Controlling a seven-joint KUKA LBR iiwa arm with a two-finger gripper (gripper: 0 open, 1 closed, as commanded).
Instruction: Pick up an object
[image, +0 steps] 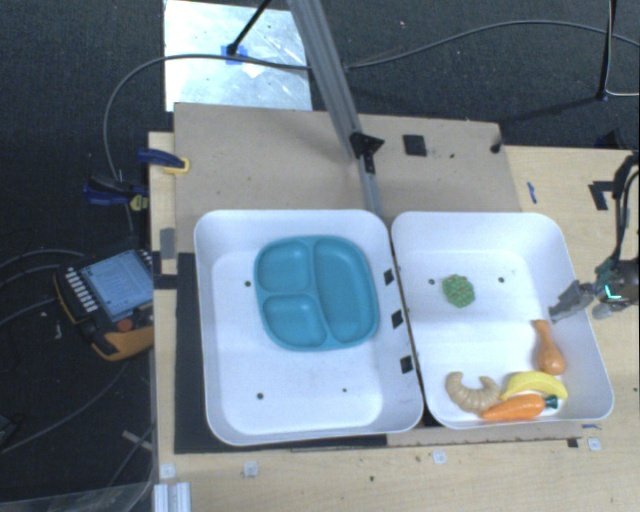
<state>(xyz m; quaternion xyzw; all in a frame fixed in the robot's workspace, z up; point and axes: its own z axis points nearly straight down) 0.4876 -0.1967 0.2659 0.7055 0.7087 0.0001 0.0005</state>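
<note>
The right white bin (500, 240) holds a small green leafy piece (458, 291) near its middle. Along its front right corner lie an orange drumstick-shaped toy (547, 348), a yellow banana (535, 384), an orange carrot (515, 408) and a tan curved piece (470, 390), packed close together. My gripper (572, 301) hangs over the bin's right rim, just above and right of the drumstick toy, touching none of the objects. Nothing shows in its grasp.
The left white bin (230, 380) holds a blue divided plate (318, 293). A grey pole (335, 80) slants across the back of the bench. Clamps (150, 165) and a handheld device (112, 290) lie off the bench's left side among cables.
</note>
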